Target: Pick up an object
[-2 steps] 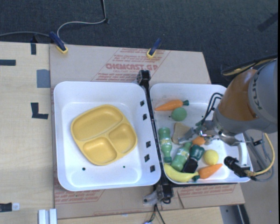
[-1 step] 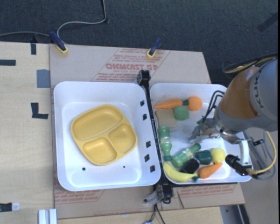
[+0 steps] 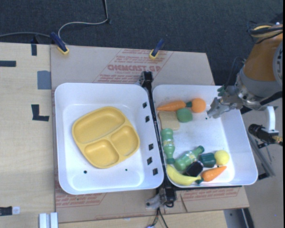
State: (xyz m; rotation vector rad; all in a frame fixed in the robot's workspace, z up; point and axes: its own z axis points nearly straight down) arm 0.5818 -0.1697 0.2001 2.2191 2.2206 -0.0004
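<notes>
Now, starts big: two white bins side by side, the left bin (image 3: 66,170) with a yellow tray (image 3: 104,137) in it, the right bin (image 3: 235,137) full of toy food. Reaches in from the right with the grey and orange arm (image 3: 261,70). Hangs the claw (image 3: 215,109) over the top right part of the right bin, near the round orange toy (image 3: 198,105) but not touching it. Cannot tell if the claw is spread or pressed together. Holds nothing that can be seen. Looks like the reaching step, with the pick not yet done. Seems closest to the long carrot (image 3: 171,106) and the orange toy, both at the top of the right bin. Lies flat, that carrot, with its long side going left to right, a little tilted. Seems to point its thin tip left, toward the wall between the bins, and its fat end right, just beside the orange toy. Calls next, probably, for a small move left and down, with the claw set across the carrot's short side. Sits just below the carrot's fat end, a green lump (image 3: 184,114), so could get bumped.
</notes>
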